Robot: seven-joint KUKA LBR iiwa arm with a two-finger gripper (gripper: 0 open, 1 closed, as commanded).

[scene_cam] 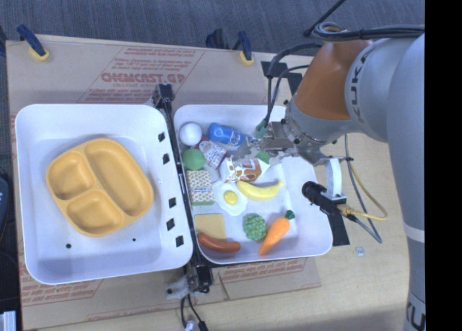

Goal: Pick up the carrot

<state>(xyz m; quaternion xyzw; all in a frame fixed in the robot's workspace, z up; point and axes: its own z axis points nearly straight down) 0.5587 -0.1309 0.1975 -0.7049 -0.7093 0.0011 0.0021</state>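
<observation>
A: Near edge first; what lies at the front of the right bin (317,239)?

B: The carrot (275,233) lies at the front right, tilted, green top pointing up and away toward the right wall, orange tip toward the front rim; just left of it sits a green bumpy vegetable (254,226); further left along the front rim, a sausage (217,244), with a yellow cheese slice (210,224) just behind it.

A: Mid-bin?

B: A fried egg (231,197) beside a banana (260,190); a checkered packet (200,185) against the left wall; a small printed carton (243,169) behind the banana.

A: Far part?

B: A green ball (193,159), a white ball (190,133), a blue packet (225,135).

A: Pincer?

B: The pincer (261,146) hangs over the far middle of the right bin, well apart from the carrot; whether its fingers are spread or pressed together I cannot tell; nothing is seen held.

A: Left bin (29,178)?

B: It holds a yellow divided plate (99,186), three compartments; both bins rest on cardboard (108,63) on the counter (361,279).
</observation>
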